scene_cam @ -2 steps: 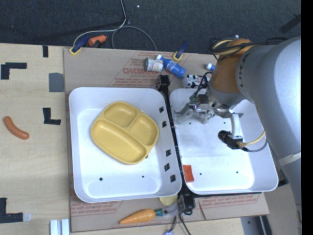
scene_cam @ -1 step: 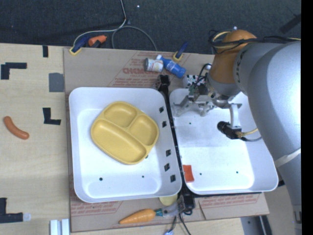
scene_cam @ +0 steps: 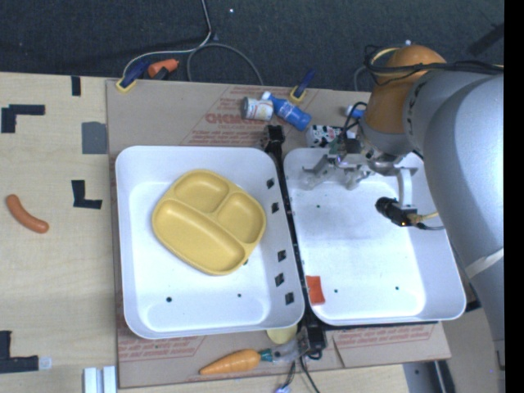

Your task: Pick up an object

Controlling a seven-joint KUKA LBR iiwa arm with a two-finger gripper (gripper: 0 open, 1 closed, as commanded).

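Jaws by far rim of right bin [scene_cam: 438, 297], yellow plate [scene_cam: 210, 219] mid left bin [scene_cam: 133, 244]

Yellow divided plate [scene_cam: 210, 219], flat and slightly askew, in left bin [scene_cam: 135, 301]

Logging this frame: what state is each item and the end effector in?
Yellow plastic divided plate: lying flat, right side up, in the left white bin.
Small orange tag: flat on the right white bin floor, near the divider.
Toy carrot: lying on the cardboard below the bins.
Toy sausage: lying on the bench, left.
End effector: low at the right bin's upper edge, nothing seen between its fingers.
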